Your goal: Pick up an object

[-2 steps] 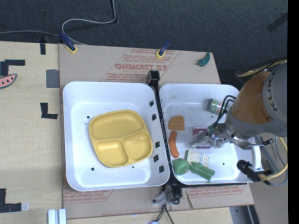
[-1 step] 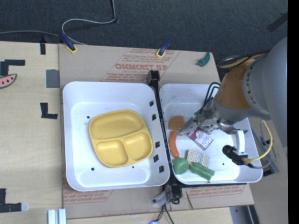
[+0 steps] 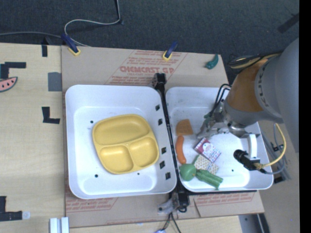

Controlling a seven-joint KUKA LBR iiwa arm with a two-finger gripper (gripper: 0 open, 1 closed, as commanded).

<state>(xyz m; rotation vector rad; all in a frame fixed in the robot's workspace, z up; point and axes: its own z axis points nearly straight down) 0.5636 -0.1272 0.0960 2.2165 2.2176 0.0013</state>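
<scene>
From my console: the gripper (image 3: 206, 130), fingers' state unclear, hangs over the right bin (image 3: 243, 181) and its five items; one yellow tray (image 3: 125, 142) fills the left bin (image 3: 77, 130).

The right bin (image 3: 184, 97) is open toward 12 o'clock; toward 6 o'clock, 5 items crowd its floor. In the left bin (image 3: 77, 130), the yellow tray (image 3: 125, 142) leaves only a narrow margin around it.
</scene>
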